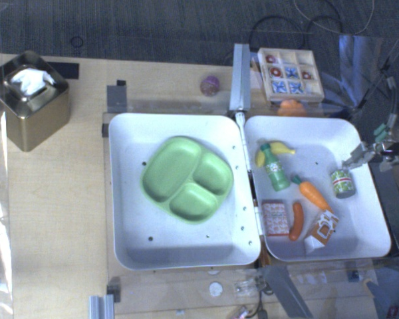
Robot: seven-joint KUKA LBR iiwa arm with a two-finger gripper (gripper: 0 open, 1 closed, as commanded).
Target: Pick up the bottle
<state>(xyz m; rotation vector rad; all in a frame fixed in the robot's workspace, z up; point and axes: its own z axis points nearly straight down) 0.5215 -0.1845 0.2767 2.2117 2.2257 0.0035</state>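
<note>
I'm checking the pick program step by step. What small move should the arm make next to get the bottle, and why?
Probably swing the gripper left across the right bin until it hangs above the bottle. The gripper sits at the bin's right edge, near the can, while the green bottle lies at the bin's left side beside the banana, untouched.

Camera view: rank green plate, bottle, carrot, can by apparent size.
1. green plate, by far the largest
2. bottle
3. carrot, close to the bottle in length but thinner, so that order is unsure
4. can
</note>
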